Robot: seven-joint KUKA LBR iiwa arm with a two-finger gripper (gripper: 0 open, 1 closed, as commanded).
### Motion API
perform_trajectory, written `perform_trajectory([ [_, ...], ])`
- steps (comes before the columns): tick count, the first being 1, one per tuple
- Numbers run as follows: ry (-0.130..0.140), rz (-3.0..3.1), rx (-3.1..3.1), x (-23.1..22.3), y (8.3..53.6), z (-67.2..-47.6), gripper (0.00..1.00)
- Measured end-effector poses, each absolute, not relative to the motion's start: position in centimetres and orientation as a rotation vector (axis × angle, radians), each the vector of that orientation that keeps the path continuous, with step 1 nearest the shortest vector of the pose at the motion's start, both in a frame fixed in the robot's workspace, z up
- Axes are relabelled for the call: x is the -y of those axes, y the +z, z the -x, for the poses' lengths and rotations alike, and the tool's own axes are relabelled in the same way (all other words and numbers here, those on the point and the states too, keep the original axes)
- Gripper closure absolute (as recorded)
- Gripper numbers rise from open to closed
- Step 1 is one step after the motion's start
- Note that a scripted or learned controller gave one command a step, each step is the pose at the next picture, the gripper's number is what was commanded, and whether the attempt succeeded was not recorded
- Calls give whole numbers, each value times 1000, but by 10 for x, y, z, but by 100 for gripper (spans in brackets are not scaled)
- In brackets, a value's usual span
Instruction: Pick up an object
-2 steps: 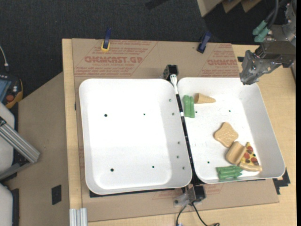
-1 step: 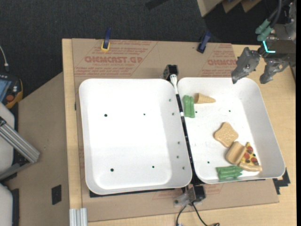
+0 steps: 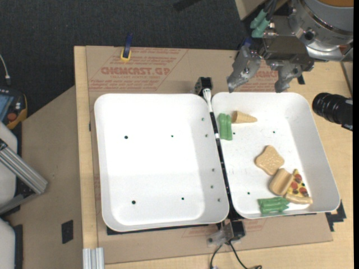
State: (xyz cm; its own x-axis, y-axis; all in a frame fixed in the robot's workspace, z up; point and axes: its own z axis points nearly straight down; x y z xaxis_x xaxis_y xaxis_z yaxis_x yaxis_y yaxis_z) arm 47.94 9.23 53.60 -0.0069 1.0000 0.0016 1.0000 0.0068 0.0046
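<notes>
Gripper [image 3: 261, 78] wide, empty, above right bin [image 3: 314, 122] rim. I target toast slice [image 3: 269, 159]: light, stiff; pinch across edges.

Board: brown cardboard sheet [image 3: 140, 66] printed with red lettering, lying under both bins.
Clip: blue-and-yellow clamp [image 3: 127, 50] on the board's far edge.
Lens: black cylinder [image 3: 334, 109] at the right.

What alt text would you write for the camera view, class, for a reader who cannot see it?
An open gripper hangs above the far edge of the right bin, which holds toy foods: a cone, two green pieces, bread and a pizza slice. The left bin lies beside it.
</notes>
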Motion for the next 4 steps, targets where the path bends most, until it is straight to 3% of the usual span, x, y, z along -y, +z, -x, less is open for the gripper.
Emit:
perform_trajectory([
  [1, 8, -2217, -2220, -89, 546, -480, 100],
  [2, 7, -2218, -2220, -89, 546, -480, 0],
  [3, 12, -2215, -2219, -90, 557, -481, 100],
  [4, 11, -2216, -2219, -90, 556, -481, 0],
])
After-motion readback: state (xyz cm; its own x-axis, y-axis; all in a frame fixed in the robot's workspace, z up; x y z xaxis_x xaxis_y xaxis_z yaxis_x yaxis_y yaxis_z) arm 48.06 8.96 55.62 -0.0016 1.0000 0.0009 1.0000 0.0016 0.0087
